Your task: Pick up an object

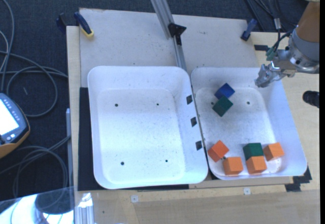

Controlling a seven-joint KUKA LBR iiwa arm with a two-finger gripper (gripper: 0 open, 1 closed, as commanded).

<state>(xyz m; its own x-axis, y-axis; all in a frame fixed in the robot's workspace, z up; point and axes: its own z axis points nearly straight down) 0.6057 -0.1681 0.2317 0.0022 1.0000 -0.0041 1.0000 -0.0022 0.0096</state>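
The pincer [264, 80] is seen at the upper right of the frame, over the upper right corner of the right-hand shallow white plastic bin [292, 131]; whether it is apart or together cannot be told at this res., and nothing is seen gripped in it. The nearest candidates are the small blue cube [225, 90] and the dark green cube [222, 107], which touch corner to corner in the bin's upper middle. A descent w/o correct alignment could land on both, so one may be knocked aside or wedged. Toward the lower right of the frame, four orange cubes, e.g. [218, 150], and a second green cube [252, 150] are packed close together against the bin wall; little room for a clean grip is judged there, and a wall strike is a risk. The left-hand white bin [96, 81] sits alongside on the worktop [127, 35].
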